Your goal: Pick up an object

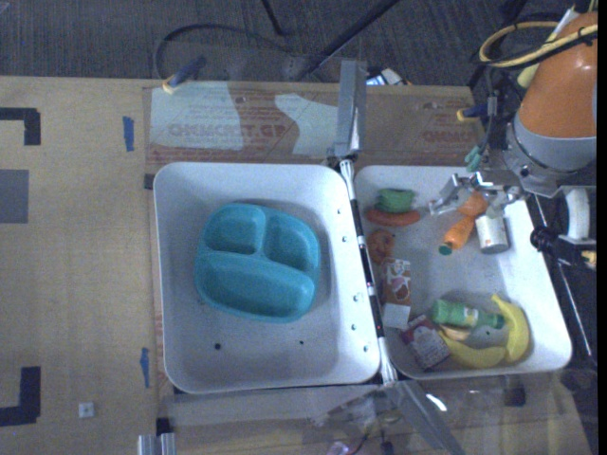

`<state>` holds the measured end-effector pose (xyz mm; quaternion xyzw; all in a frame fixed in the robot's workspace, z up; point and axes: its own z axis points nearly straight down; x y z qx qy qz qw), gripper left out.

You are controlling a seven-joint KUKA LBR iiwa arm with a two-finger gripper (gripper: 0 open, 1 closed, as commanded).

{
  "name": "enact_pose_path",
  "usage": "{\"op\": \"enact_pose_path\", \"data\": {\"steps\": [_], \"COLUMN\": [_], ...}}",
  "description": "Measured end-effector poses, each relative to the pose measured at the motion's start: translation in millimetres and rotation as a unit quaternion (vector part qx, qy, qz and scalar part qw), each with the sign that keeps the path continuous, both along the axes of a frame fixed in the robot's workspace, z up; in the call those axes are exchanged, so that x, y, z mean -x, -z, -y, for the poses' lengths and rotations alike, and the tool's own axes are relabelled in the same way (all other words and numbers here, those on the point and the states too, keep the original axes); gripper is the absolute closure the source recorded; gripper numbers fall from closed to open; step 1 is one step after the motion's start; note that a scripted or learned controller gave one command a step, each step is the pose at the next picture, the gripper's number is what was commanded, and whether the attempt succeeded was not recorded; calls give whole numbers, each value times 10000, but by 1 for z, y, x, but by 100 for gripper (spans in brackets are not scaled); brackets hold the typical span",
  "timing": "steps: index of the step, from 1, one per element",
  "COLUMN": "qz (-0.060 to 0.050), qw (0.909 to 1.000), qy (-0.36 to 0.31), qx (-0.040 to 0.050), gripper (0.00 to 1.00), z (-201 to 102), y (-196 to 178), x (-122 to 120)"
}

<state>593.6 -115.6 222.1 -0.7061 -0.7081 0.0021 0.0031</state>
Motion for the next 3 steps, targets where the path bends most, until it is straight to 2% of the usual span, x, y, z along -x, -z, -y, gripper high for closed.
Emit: {"op": "enact_pose_path", "data": {"steps": [1, 2, 3], "qz": [22, -9, 39], "qw": [10000, 10000, 9952], "qy": [5, 15, -976], "qx": [4, -4, 2], "gripper": [0, 100, 100], "z": [31, 32, 26], "y": [115, 109, 136], "x": [-33, -33, -44]}}
